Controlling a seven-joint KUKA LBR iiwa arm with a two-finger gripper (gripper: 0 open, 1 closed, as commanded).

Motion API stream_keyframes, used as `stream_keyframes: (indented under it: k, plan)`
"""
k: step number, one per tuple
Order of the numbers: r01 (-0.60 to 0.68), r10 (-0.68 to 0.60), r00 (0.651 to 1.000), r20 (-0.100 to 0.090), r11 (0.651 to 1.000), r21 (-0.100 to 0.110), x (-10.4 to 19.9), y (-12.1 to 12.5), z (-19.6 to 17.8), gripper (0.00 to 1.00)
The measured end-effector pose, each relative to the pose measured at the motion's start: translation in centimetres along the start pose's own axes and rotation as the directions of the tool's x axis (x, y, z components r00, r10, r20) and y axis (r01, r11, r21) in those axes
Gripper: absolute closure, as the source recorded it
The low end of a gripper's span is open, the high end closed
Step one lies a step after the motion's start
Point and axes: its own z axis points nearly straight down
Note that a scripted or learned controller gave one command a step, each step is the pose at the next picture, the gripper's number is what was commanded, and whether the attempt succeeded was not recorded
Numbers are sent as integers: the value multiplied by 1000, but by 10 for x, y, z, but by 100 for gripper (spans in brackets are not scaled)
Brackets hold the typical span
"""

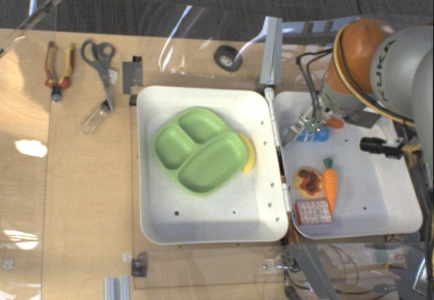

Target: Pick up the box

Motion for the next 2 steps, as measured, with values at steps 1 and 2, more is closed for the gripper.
stream_keyframes:
  k: [1, 2]
  plan:
    - [-465, 465, 885, -2, 885, 0, -29, -13, 14, 0]
    - [-459, 459, 888, 1, 888, -6, -29, -10, 1, 100]
